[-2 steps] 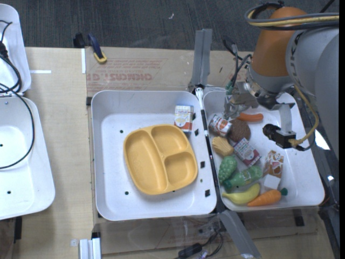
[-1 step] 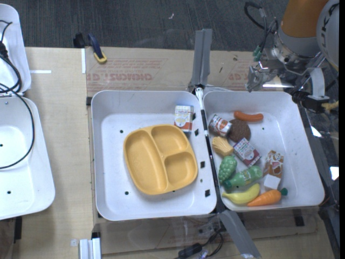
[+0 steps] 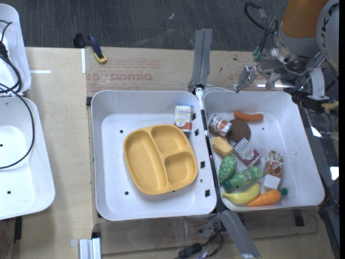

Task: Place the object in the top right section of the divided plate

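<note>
Plate [image 3: 160, 159] sections bare — carton [image 3: 184, 117] crowds top-right rim.

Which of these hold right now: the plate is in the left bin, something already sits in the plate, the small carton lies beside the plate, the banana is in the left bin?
1. The yellow divided plate is in the left bin. True.
2. Something already sits in the plate. False: all its sections are bare.
3. The small carton lies beside the plate, at its upper right. True.
4. The banana is in the left bin. False: it lies in the right bin, next to the carrot.
</note>
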